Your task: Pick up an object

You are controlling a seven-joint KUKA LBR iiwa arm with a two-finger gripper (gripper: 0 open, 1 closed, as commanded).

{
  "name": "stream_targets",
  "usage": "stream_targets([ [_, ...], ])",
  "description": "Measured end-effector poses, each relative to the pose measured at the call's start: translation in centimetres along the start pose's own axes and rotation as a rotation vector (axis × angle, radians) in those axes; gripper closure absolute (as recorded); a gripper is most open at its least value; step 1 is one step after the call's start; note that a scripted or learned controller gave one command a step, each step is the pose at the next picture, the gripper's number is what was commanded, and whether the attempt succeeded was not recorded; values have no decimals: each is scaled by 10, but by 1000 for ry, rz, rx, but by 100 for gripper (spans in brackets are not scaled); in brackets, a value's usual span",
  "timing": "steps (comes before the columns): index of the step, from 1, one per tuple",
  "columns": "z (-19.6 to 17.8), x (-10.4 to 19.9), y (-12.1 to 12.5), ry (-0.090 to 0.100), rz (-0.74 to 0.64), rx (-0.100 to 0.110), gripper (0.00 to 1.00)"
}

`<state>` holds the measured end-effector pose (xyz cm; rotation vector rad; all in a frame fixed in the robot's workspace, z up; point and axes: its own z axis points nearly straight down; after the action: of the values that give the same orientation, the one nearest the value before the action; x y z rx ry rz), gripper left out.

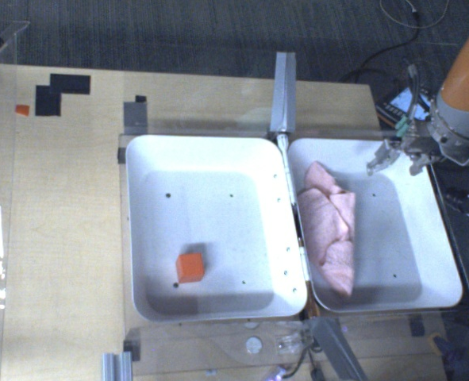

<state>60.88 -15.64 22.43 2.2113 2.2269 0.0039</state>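
Wooden bench [59,236] under two white bins; I see an orange block [190,267] in the left bin's [202,153] near-left part, a pink cloth [328,227] along the right bin's [424,280] left wall, my gripper [398,156] above its far edge, fingers apart, holding nothing

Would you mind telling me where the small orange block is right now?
The orange block lies in the left white bin, near its front-left corner, far from the pink cloth in the right bin.
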Motion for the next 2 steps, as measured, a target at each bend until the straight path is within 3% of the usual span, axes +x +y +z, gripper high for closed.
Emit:
stream_targets([
  [1,127,31,26,-1,-226,-7,0],
  [2,132,42,-54,-3,-231,-14,0],
])
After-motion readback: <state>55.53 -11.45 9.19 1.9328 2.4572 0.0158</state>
